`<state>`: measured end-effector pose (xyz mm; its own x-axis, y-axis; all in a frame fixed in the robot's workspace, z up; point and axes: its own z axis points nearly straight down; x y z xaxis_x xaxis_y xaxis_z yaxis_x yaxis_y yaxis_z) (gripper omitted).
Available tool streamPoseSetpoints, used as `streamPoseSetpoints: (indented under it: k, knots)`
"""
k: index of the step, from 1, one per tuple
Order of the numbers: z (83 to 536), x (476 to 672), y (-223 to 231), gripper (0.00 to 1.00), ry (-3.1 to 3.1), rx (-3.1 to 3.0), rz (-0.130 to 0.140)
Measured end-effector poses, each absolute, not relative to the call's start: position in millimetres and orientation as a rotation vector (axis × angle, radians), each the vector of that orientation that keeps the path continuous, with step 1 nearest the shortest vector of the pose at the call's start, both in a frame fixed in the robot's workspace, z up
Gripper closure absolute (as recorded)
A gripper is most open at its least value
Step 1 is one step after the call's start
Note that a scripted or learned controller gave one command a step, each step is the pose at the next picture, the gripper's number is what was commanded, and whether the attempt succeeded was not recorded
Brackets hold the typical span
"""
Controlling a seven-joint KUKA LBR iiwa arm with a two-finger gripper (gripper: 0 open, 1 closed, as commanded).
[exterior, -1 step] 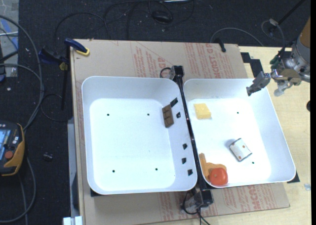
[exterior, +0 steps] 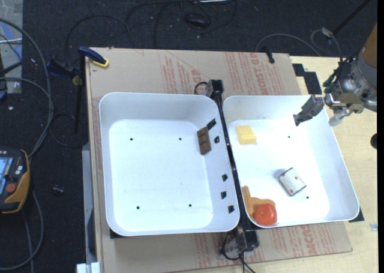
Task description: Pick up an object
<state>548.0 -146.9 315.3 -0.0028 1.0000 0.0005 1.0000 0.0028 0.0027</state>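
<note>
- Nearest you, the red-and-orange object (exterior: 262, 207) sat in the right bin's (exterior: 342, 164) front corner.
- The small white block (exterior: 291, 181) lay further back.
- The yellow block (exterior: 246, 135) lay beyond.
- Your gripper (exterior: 321, 111) hung over the far right rim, fingers spread, holding nothing.

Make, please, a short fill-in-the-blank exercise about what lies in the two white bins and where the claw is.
1. The yellow block lies in the ____ bin.
2. The brown bar leans on the ____ bin's right wall.
3. The red and orange object sits near the right bin's ____ wall.
4. The claw is above the right bin's ____ corner.

Missing words: right; left; left; upper right
</note>
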Motion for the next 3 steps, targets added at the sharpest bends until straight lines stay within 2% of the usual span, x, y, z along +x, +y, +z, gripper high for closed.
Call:
streamPoseSetpoints:
  k: [1,2,3]
  knots:
    - [339,504.7,-105,0.0,2.224,2.217,0.004]
    - [327,539.1,-101,0.0,2.223,2.221,-0.001]
    - [323,583.4,-114,0.0,2.222,2.222,-0.002]
